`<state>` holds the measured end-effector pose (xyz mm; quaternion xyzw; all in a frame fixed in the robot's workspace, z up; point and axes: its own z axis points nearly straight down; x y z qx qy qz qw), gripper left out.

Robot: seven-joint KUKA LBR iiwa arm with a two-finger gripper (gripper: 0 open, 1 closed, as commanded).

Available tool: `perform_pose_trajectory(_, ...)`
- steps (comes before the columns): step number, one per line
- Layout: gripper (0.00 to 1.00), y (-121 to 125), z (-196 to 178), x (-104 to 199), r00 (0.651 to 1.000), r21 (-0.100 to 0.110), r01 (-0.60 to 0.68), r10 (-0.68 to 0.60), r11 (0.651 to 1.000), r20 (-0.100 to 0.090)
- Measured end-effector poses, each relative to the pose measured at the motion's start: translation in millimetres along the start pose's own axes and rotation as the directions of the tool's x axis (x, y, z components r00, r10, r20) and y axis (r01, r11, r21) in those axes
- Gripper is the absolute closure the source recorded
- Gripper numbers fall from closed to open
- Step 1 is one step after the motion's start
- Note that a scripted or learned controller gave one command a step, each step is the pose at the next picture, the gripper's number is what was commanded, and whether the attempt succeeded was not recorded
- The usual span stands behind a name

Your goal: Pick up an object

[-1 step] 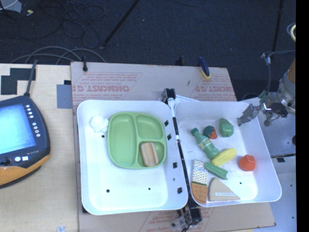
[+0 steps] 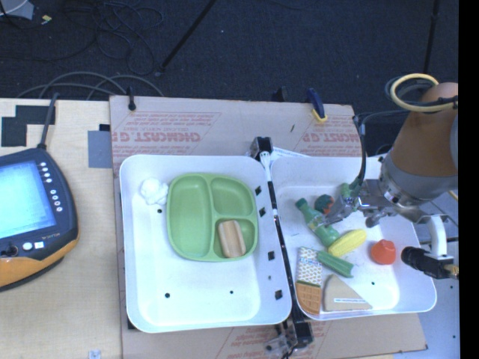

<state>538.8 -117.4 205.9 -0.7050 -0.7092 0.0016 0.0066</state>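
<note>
My gripper hangs low over the middle of the right bin, reaching in from the right. It is right beside a green bottle and a small dark-green piece, and I cannot see whether it touches either. Just below lie a yellow corn cob and a thin green stick. A red tomato-like piece sits to the right of the corn. At the bin's front lie a waffle-patterned piece and a pale sandwich wedge.
The left bin holds a green divided plate with a tan bread roll in its lower right compartment. A white lump lies at that bin's back left corner. A tablet-like pendant rests far left.
</note>
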Motion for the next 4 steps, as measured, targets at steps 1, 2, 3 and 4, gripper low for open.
perform_pose_trajectory(1, 0.0, -49, 123, 29, 1.0, -0.01, -0.006, 0.006, 1.0, 0.009)
perform_pose_trajectory(2, 1.0, -48, 109, 27, 1.0, -0.009, -0.012, 0.012, 1.0, 0.006)
perform_pose_trajectory(3, 1.0, -29, 15, 120, 1.0, -0.018, 0.003, -0.003, 1.0, 0.003)
perform_pose_trajectory(4, 1.0, 51, -28, 150, 1.0, -0.018, -0.002, 0.002, 1.0, 0.006)
